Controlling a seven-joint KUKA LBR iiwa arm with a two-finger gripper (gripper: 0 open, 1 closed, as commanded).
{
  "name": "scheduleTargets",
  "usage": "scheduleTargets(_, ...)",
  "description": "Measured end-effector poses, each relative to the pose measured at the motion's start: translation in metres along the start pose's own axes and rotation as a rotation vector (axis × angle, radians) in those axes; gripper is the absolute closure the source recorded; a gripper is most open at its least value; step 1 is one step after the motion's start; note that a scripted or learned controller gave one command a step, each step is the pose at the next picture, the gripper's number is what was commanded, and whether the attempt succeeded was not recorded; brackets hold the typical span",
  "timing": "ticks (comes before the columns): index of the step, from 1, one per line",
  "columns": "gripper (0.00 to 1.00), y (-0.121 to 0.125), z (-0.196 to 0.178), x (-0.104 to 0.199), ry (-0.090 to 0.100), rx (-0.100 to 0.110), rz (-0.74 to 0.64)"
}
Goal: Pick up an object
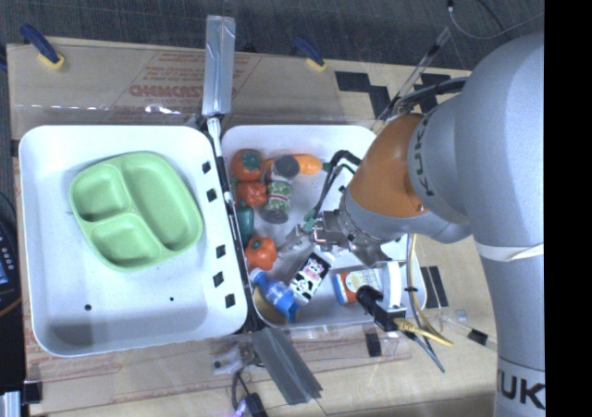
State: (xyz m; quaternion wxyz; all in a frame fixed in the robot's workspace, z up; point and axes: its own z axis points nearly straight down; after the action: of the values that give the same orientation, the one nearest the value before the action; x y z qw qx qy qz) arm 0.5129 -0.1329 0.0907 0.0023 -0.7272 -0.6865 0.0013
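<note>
The right bin [356, 140] holds a heap of small things. Along its left side lie red-orange tomato-like pieces [246, 165] [262, 252], a small jar [277, 199], an orange carrot [310, 165] and a green piece [245, 219]. At the front lie a blue bottle [276, 295], a black-and-white patterned box [313, 276] and a white-and-orange can [354, 286]. My gripper [308, 236] hangs low over the middle of this bin, just above the patterned box and right of the lower tomato. The wrist hides what is under it.
The left bin [55, 313] holds a light green divided plate [136, 209]. A grey taped divider [218, 64] runs between the bins. Blue clamps [43, 45] [309, 49] sit on the back edge of the cardboard. Black cables loop around the wrist [338, 165].
</note>
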Motion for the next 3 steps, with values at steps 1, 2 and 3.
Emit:
scheduleTargets(1,0.00,-0.014,0.000,0.021,-0.001,0.000,-0.010)
scheduleTargets(2,0.00,0.044,-0.102,0.047,0.000,-0.004,0.069)
scheduleTargets(3,0.00,0.008,0.000,0.028,0.000,0.000,0.239)
